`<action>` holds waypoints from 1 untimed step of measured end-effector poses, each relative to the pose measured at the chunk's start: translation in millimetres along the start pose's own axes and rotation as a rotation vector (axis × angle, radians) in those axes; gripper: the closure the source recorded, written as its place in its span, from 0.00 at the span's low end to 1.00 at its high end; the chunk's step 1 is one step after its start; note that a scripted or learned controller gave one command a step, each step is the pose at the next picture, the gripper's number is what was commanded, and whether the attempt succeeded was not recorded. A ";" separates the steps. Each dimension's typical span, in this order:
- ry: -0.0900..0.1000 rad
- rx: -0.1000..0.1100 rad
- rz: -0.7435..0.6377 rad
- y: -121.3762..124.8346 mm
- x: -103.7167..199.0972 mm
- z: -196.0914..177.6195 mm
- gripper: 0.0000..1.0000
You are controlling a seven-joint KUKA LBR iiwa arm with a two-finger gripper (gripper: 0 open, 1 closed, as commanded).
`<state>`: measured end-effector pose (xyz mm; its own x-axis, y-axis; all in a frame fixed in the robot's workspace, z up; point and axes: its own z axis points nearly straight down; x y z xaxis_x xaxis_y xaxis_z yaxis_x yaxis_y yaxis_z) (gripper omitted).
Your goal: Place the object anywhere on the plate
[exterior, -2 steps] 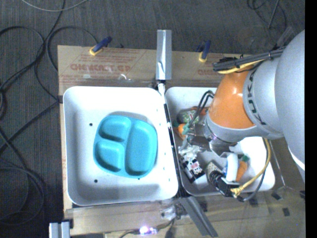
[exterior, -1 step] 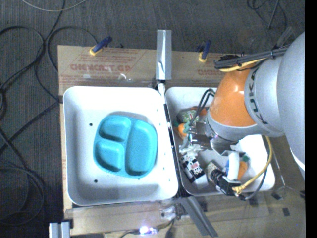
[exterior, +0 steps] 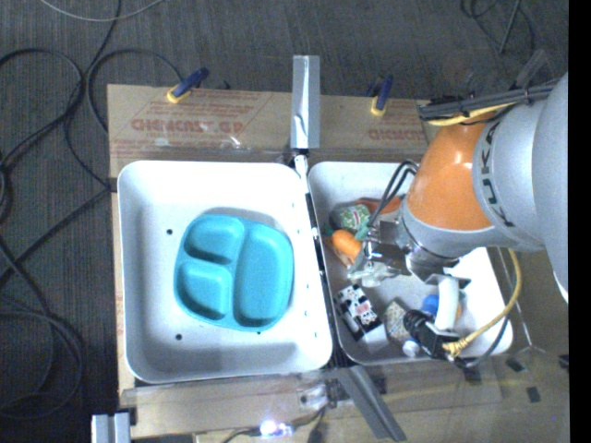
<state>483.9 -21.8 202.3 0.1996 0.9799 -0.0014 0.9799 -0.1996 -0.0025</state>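
1. Currently the tool (exterior: 367, 268) sits low in the right bin (exterior: 485, 280), under the arm (exterior: 462, 183). I cannot tell whether it is spread or pressed together, and nothing is seen pinched in it.
2. Object to move: not settled from this view. The nearest candidate is the orange piece (exterior: 345, 244), just beside the tool on its upper left. It lies in the right bin, close to the wall shared with the left bin (exterior: 148, 210).
3. Plate (exterior: 236, 270): blue, divided, in the middle of the left bin, nothing on it. Task looks not yet done.
4. Risk, crowding: a green ball (exterior: 351, 217) sits right against the orange piece. A black-and-white toy (exterior: 358, 308) and a speckled lump (exterior: 395, 317) lie just below the tool. A closing here could catch two things, or nudge the ball and send it rolling.
5. Risk, weak hold: the orange piece looks rounded and tapered. A pinch off its middle may squeeze it out sideways.
6. Risk, the crossing: the carry must clear the walls between the bins. A low lift could strike a rim and knock the piece onto the bench (exterior: 203, 118) or back into the clutter.
7. Risk, release: the plate has raised dividers. A rounded thing let go from high up may bounce or roll off into the bin.
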 end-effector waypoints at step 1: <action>-0.003 0.001 -0.115 39.2 42.2 19.6 1.00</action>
<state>530.7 11.7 182.5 0.0854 0.9963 -0.0043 0.9963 -0.0855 -0.0041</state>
